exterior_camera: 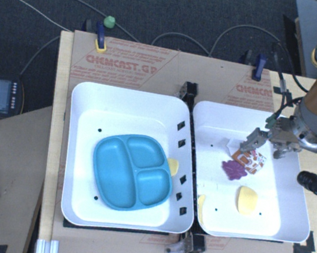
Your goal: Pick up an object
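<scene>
In the right bin [285, 229] lie an orange-and-white packet [252, 161], a purple lump [234, 169] touching its left side, and a pale yellow piece [247, 200] nearer the front. My gripper [261, 149] hangs over the packet's back edge, reaching in from the right. It is open: one finger [250, 141] slants toward the packet's left corner and the other [279, 150] stands to the packet's right. Nothing is between them.
The left bin [79, 140] holds a blue divided tray [132, 171] with a small yellow piece [172, 167] at its right side. Another small yellow bit [200, 203] lies at the right bin's left wall. Black clips line the divider between the bins.
</scene>
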Controlling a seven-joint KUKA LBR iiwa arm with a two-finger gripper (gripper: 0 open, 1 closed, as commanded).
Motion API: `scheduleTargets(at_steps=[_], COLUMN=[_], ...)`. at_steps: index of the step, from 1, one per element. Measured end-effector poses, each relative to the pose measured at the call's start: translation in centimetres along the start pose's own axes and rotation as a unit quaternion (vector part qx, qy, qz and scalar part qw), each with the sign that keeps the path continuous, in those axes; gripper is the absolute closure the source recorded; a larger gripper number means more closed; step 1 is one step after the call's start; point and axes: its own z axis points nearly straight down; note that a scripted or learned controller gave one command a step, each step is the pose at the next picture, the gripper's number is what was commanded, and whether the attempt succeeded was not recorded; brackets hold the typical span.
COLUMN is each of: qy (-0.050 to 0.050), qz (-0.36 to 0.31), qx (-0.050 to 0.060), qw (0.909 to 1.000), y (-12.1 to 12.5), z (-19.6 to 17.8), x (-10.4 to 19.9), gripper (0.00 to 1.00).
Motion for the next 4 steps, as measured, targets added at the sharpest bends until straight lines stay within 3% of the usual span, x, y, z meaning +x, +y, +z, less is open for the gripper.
scheduleTargets(at_steps=[1,4], qy=[-0.001,0.0], qz=[-0.001,-0.001], qx=[-0.006,-0.004], qw=[1.0,1.0], y=[0.3,1.2], z=[-0.7,13.9], x=[0.0,0.1], gripper=[0.0,0.0])
